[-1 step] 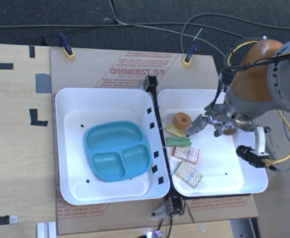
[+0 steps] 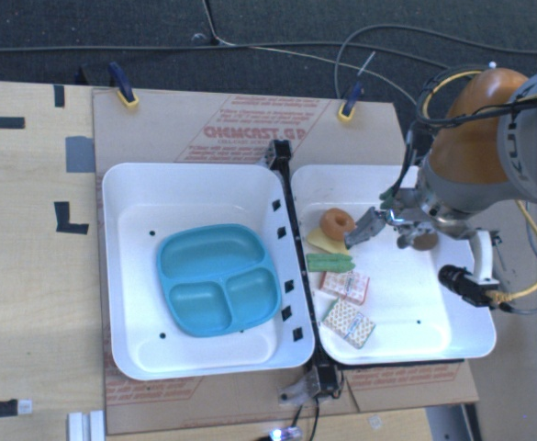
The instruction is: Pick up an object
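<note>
In the right bin [image 2: 433, 333] lie several small objects along its left side: an orange-brown doughnut [image 2: 338, 221], a pale yellow piece [image 2: 323, 240] under it, a green stick [image 2: 330, 263], a red-and-white packet [image 2: 345, 286] and a patterned packet [image 2: 348, 323]. My gripper [image 2: 367, 227] hangs over the bin just right of the doughnut, its dark fingers pointing left and down toward it. Nothing shows between the fingers. The arm's orange band [image 2: 475, 127] sits above the wrist at the right.
The left bin [image 2: 126, 338] holds a blue divided plate [image 2: 218, 277]. A black divider [image 2: 291, 246] runs between the bins. Cables loop over the dark floor behind, and two clamps [image 2: 121, 85] hold the cardboard at the back. The right bin's right half is bare white.
</note>
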{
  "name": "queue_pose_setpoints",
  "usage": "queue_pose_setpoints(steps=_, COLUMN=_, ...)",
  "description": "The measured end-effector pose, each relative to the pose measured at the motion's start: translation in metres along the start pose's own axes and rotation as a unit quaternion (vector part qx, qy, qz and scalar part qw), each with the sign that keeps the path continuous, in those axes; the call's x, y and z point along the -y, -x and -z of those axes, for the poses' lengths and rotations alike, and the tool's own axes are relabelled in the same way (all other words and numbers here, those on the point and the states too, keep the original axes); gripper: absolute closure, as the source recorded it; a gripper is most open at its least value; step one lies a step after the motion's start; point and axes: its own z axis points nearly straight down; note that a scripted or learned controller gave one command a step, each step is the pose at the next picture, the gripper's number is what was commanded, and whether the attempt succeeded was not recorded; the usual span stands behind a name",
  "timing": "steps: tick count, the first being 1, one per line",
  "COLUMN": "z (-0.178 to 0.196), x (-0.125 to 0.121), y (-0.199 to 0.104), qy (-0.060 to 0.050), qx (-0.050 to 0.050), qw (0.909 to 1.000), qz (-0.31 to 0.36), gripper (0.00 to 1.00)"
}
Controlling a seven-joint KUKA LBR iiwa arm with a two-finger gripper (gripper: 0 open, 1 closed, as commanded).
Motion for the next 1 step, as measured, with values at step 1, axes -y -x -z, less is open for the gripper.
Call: queue_pose_setpoints(steps=1, z=-0.0579, x=-0.0067, y=0.0052, qy=-0.002, qx=0.000, qw=1.0000, qz=0.000, gripper=0.00)
